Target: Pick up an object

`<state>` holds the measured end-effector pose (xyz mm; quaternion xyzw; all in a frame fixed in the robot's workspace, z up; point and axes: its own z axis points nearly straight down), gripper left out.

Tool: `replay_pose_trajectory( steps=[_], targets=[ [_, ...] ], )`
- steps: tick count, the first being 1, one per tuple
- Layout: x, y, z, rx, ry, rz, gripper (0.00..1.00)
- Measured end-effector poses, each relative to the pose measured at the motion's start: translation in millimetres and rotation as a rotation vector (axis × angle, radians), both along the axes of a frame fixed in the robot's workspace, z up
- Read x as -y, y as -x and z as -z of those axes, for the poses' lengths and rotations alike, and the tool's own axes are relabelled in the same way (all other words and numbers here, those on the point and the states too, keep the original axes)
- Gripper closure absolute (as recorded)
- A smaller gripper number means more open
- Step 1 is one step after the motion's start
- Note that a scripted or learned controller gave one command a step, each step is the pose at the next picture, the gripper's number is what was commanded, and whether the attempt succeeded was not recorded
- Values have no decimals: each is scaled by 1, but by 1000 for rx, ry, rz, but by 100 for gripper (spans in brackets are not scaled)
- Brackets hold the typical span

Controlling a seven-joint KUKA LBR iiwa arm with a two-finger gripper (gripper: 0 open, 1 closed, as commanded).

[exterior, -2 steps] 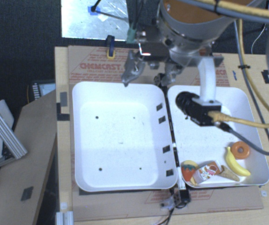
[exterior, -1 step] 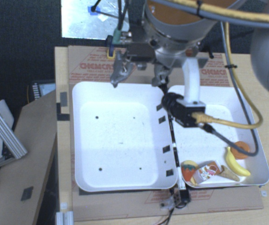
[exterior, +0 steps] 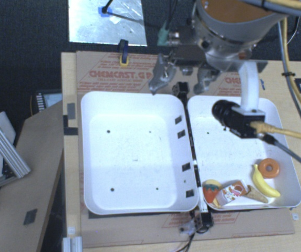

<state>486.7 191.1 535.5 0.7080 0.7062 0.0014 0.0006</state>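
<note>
Gripper (exterior: 179, 80) open above bins' far edge; banana (exterior: 264, 182) in right bin (exterior: 284, 122).

Two bins sit side by side on a bench (exterior: 71, 140). In the right bin's (exterior: 218, 156) near right corner lie a banana (exterior: 265, 185), a doughnut (exterior: 269, 167), a packet (exterior: 231, 192) and a tomato (exterior: 211, 189); the gripper (exterior: 179, 81) hangs above the bins' far edge.

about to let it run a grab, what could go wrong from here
1. The banana, orange ring and packet huddle in the right bin's near corner; the walls may block the fingers.
2. They touch, so closing may catch two or nudge them away.
3. The gripper hangs at the bins' far edge, so it could close on nothing.
</note>
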Motion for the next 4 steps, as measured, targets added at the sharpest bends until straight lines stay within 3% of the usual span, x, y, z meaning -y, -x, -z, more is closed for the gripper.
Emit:
replay_pose_trajectory(
  steps=[1, 4],
  targets=[
    [-46, 1, 1, -1, -1, -10, 0],
    [-43, 0, 1, -1, 0, -7, 0]
  ],
)
